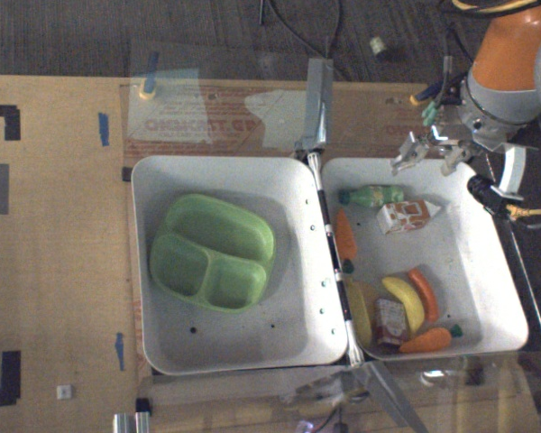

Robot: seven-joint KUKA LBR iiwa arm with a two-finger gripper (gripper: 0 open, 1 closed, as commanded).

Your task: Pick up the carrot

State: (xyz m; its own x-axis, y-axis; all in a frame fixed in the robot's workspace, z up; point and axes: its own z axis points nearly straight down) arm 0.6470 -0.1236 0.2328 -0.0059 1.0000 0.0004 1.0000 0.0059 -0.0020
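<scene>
You have the pincer (pixel 430 149) hovering over the far rim of the right bin (pixel 496 269), near its far corner, on the grey arm with the orange band (pixel 509 43). Its two fingers stand spread wide, nothing between them.

Two carrot-like items are in the right bin, so note both. One carrot (pixel 344 234) lies lengthwise against the bin's left wall, nearer the camera than the pincer and off to its left, green end toward the near side. The second carrot (pixel 426 340) lies at the near edge, well apart from the pincer, almost straight below it in the view, green tip pointing right.

Just below the pincer, a green bottle (pixel 372 195) lies on its side, with a small carton (pixel 406 216) just beside it. Further toward the near edge: a banana (pixel 405 302), an orange-red sausage-shaped item (pixel 424 294) touching it on the right, a yellow item (pixel 359 312) by the left wall, and a small dark red packet (pixel 390 319) between those.

The left bin (pixel 162 332), well left of the pincer, holds a green divided plate (pixel 214 252). Both bins sit on the cardboard-covered surface (pixel 54 242).
</scene>
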